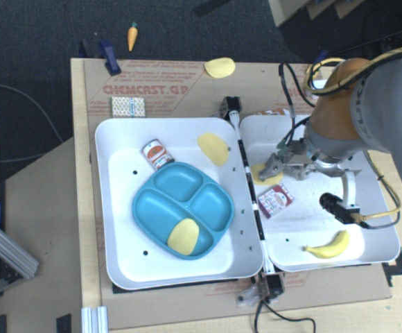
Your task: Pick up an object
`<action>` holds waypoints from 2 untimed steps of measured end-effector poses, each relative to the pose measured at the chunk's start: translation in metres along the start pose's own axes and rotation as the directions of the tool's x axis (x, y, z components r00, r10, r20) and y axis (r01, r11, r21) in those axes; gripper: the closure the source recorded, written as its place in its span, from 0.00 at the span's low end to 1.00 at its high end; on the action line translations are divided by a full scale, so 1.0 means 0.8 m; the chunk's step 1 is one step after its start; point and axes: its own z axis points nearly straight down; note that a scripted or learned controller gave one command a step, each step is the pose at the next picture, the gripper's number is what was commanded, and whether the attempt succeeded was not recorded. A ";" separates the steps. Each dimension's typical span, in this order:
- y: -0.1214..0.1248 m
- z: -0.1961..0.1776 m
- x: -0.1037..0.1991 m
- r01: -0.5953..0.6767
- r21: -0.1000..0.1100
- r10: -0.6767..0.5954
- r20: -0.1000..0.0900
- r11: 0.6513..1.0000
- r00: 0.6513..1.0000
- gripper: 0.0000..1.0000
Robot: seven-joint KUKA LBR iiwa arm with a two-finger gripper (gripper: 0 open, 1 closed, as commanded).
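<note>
- Grey KUKA arm w/ orange band (pixel 336 109) reaches in from the right, bulky and smooth, covering the upper part of the right shallow white plastic bin (pixel 385 245).
- Two-finger metal gripper (pixel 277 164) sits low over the right bin's left side, near the divider; can't tell how it stands, wrist blocks it.
- Just under/beside the gripper: pale yellow soft-looking piece (pixel 268 175), partly hidden, touching or nearly so; can't tell if pinched.
- Small red-and-white crinkly packet (pixel 274 200), flat, just below that, near the bin's left wall.
- Yellow curved plastic banana (pixel 328 246) by the right bin's front edge, open floor around it.
- Left shallow white plastic bin (pixel 111 186): glossy blue sectioned plastic tray (pixel 180 200), tilted diagonally, w/ rounded yellow lemon-like object (pixel 184 236) in its lower compartment.
- Small red-and-white can (pixel 157 154) lying near the tray's upper left; flat yellow oval chip-like piece (pixel 213 148) near the upper right corner.
- Outside the bins on the brown cardboard sheet (pixel 180 89): yellow oval piece (pixel 220 67), small patterned square packet (pixel 128 106).
</note>
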 end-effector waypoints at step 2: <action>0.001 -0.012 0.001 0.000 -0.002 0.000 0.000 1.000 1.000 0.00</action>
